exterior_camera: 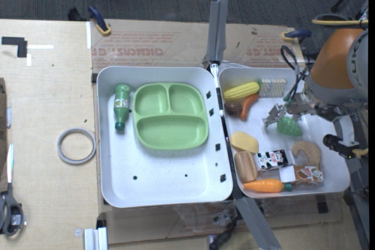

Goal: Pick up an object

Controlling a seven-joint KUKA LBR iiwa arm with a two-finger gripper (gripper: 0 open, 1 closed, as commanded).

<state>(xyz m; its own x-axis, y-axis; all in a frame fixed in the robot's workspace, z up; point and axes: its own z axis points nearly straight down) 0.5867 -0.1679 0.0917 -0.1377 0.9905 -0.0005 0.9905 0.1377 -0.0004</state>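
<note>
— While you hold over the right bin (335,185), what's beside the end effector (276,118)?

— Largest first: the green divided plate (170,115) lies well to its left in the other bin; the green object (289,126) is touching it, just right. You seem mid-approach.

— Clenched?

— You cannot tell. Next, judge the closure, then lift straight.
</note>
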